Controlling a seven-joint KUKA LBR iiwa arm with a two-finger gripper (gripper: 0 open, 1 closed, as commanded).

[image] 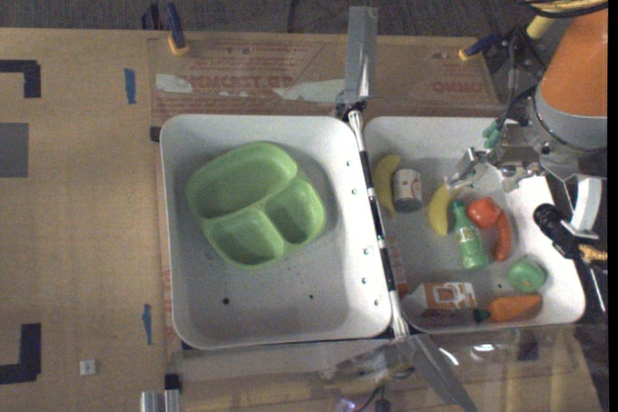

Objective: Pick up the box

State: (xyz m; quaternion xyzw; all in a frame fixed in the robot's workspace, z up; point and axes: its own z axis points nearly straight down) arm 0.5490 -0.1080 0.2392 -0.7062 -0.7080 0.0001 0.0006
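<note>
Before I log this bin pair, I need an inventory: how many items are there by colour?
Green: 3, divided plastic plate, bottle, small round piece
Yellow: 2, bananas
Orange/red: 4, carton box, carrot, tomato, chilli
White: 1, can
Total: 10

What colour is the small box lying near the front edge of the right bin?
Mostly orange with a white end, seen in the camera view: the small cardboard box.

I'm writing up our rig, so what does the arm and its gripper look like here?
The arm has a broad orange band above a grey wrist. Yellow and black cables loop beside it at the top. The gripper is silvery grey metal with small greenish fittings.
</note>
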